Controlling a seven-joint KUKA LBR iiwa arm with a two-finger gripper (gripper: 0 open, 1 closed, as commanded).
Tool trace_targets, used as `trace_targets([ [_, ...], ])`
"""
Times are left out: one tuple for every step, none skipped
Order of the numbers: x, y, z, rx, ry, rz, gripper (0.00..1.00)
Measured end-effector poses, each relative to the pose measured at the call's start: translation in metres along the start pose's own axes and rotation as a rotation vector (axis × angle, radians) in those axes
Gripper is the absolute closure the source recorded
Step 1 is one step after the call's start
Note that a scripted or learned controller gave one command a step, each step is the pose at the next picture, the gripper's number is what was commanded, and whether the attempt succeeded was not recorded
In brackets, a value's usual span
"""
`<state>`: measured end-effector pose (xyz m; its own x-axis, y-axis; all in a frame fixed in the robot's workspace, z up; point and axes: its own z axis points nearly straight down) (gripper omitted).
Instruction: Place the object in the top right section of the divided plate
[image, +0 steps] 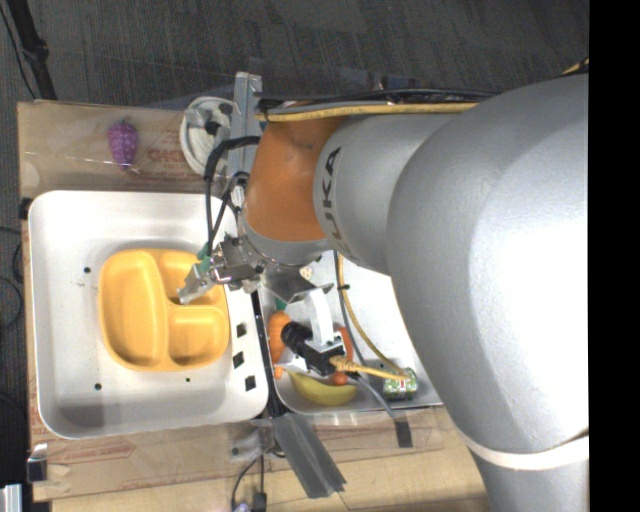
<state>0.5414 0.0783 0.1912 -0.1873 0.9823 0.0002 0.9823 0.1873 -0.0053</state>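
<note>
The grey KUKA arm (480, 230) fills the right of the camera view, its orange band (285, 185) leading down to the wrist, which hangs over the seam between the two bins. Below it the wooden worktop (70, 130) carries the left white bin (60, 400) and the right white bin (425, 400); the arm covers most of the right one.

In the left bin sits the yellow divided plate (130, 310), with one long section on its left side and two smaller sections on its right, one above the other. The gripper (198, 280) points left and down from the wrist, its tip over the plate's upper right section (172, 268), near the ridge that parts that section from the lower one (195, 335). So the target lies directly beneath the gripper tip, with no sideways travel apparently needed.

A small green and pale thing shows at the tip, but it is too small and blurred to tell whether it is the task's object or part of the gripper. Whether the gripper is spread or pressed together cannot be told either. I judge the move in hand to be a release or short lowering into that section, if the object is carried.

In the right bin lie a yellow banana-like item (320, 390), an orange item (277, 330) and a small green can-like item (400, 384). A purple toy (123, 143) rests on the worktop above the left bin, well apart from the plate.
</note>
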Motion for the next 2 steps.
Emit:
trace_targets([
  [0.025,0.046,-0.107,-0.003,-0.001,-0.058,0.0],
  [0.116,0.039,-0.045,0.002,-0.001,-0.069,0.0],
])
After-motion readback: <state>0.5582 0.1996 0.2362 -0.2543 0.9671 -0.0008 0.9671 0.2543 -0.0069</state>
